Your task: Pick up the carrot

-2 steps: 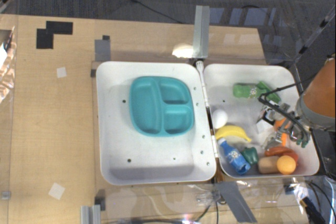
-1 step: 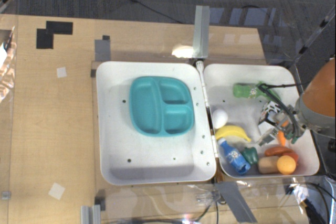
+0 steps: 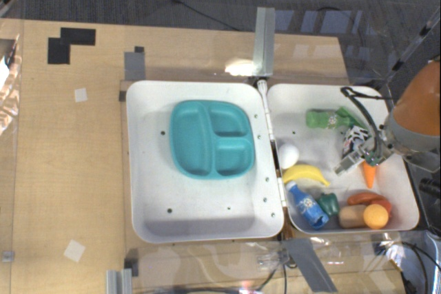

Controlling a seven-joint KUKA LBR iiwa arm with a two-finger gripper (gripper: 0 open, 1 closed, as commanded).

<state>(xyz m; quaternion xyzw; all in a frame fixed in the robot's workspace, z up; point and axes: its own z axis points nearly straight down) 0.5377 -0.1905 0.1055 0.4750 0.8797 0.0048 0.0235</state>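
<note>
Camera view, looking down at a slant: two white bins side by side on a wood-look bench. Left bin [image 3: 148, 148] holds a teal divided plate [image 3: 211, 138], three compartments, sitting flat near the middle.

Right bin [image 3: 296, 96] is crowded. Green bottle [image 3: 324, 119] lies on its side near the top. White egg-like ball [image 3: 287, 152] at the left wall, w/ a banana [image 3: 306, 175] just below it. Blue bottle [image 3: 306, 206] lies along the bottom-left corner; it has a label w/ print, too small to read. Dark green cup-like item [image 3: 328, 202] is beside it. Bottom right: brown potato-like piece [image 3: 351, 217], an orange [image 3: 376, 216], and a red item [image 3: 365, 198] behind them, all touching or nearly so.

Black-and-white patterned object [image 3: 354, 140] is right of centre; no legible writing.

Arm comes in from the right, orange band visible. Gripper [image 3: 360, 161] is low in the right bin, fingers apart, silver finger [image 3: 346, 164] angled down-left. Carrot [image 3: 370, 173] lies just right of that finger, tip pointing down, on the bin floor; can't tell if a finger touches it. Not clamped.
</note>
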